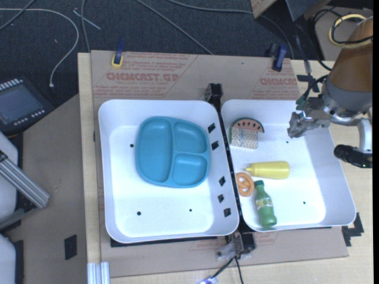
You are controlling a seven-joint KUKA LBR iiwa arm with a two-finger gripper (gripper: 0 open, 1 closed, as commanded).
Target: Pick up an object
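A: Starting at the near edge, what lies in the right bin?

B: Closest to us, a green bottle lies on its side near the bin's front left corner. Just beside its cap end sits a small pretzel, close against the divider between the bins.

A: And a little farther back?

B: A yellow squeeze bottle lies flat, nozzle pointing left, just above the pretzel and the green bottle. Beyond it, toward the back left of the same bin, is a watermelon slice toy, rind curved on top.

A: What about the left bin?

B: It holds a blue divided plate with three compartments, set toward the back half of that bin.

A: Where is the arm?

B: It reaches in from the right over the back right part of the right bin. The gripper hangs above bare white floor, well apart from the watermelon slice toy and the yellow squeeze bottle.

A: The jaws?

B: I cannot tell how they stand; nothing shows between them. Both bins rest on a cardboard-covered surface.
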